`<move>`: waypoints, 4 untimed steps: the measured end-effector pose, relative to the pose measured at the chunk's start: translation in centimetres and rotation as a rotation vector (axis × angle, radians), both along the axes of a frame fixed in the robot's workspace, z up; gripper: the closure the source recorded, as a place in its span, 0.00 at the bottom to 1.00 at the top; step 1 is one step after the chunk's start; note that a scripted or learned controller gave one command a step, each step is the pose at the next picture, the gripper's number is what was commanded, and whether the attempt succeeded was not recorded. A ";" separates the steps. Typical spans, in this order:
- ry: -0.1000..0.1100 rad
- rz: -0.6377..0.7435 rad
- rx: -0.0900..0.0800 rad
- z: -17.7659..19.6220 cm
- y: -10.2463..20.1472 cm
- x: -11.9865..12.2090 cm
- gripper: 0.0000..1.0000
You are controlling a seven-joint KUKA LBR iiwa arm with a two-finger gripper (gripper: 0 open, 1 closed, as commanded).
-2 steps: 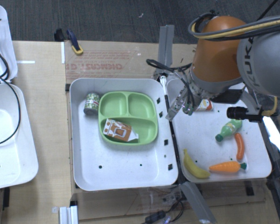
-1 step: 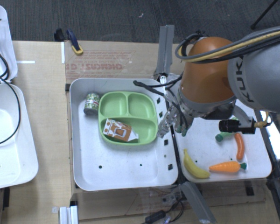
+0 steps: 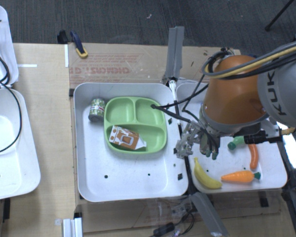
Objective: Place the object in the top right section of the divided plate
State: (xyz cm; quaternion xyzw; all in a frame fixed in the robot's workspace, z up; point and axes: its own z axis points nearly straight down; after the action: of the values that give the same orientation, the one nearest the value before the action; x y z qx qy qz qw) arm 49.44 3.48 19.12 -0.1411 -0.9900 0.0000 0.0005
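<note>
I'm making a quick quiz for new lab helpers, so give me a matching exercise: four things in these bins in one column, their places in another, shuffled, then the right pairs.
Things:
1. snack packet
2. small can
3. banana
4. carrot

Places:
A. right bin, by its near left corner
B. left bin, just left of the green divided plate
C. in the plate's large near section
D. right bin, just right of the banana

Pairs: 1-C, 2-B, 3-A, 4-D

The green divided plate (image 3: 136,124) lies flat in the left bin (image 3: 89,172), nearer its far wall. A brown-and-white packet (image 3: 125,138), possibly a snack wrapper, lies tilted in the plate's large near section, not its top right section.
</note>
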 end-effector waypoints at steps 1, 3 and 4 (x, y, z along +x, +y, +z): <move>0.001 -0.375 -0.001 0.0 -2.6 -1.7 1.00; 0.001 -0.305 -0.001 0.0 -3.6 -1.6 1.00; -0.001 0.322 0.001 0.0 -3.0 -1.6 1.00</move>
State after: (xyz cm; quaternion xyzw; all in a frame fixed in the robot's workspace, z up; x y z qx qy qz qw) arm 47.83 0.50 19.10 0.0195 -0.9998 -0.0004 0.0002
